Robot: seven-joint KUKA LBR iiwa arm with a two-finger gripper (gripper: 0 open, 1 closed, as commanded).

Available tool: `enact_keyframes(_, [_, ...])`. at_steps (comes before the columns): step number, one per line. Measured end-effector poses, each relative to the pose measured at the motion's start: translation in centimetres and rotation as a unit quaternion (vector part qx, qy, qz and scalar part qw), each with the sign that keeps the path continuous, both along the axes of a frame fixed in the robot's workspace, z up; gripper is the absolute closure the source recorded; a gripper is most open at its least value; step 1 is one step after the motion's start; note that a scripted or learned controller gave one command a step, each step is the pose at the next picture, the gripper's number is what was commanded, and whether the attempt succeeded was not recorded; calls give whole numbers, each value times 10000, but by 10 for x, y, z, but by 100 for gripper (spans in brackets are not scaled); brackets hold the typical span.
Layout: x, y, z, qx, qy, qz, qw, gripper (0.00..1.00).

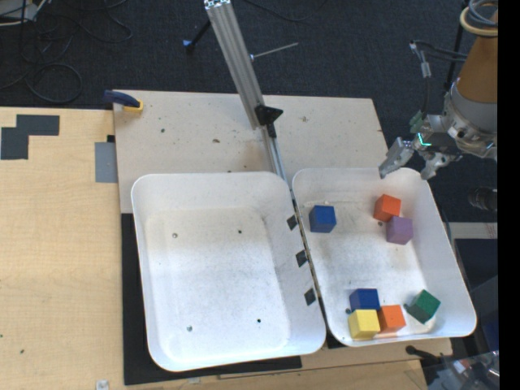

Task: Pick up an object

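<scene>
My gripper [412, 161] hangs over the far right corner of the right bin [337, 181], open, with nothing between its fingers. Just below it in the bin lie an orange cube [387, 207] and a purple cube [399, 230], touching each other. A blue cube [322, 218] sits near the bin's left wall. At the bin's near end cluster a second blue cube [364, 299], a yellow cube [364, 323], a second orange cube [392, 318] and a green cube [423, 306].
The left bin [162, 197] sits beside the right one, with black clips [301, 257] along the shared wall. A slanted metal post [240, 63] rises behind the bins. A blue and yellow clamp [123, 101] lies at the bench's far left corner.
</scene>
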State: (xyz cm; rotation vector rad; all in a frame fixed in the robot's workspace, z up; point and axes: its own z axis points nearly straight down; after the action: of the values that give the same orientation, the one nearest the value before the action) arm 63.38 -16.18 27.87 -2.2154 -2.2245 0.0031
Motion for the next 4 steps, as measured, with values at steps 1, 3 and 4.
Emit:
enact_keyframes(1, [0,10,-58,10,26,-7,10000,0])
enact_keyframes(3, [-1,5,-156,8,24,-8,10000,0])
enact_keyframes(4, [0,3,-144,4,5,-23,10000,100])
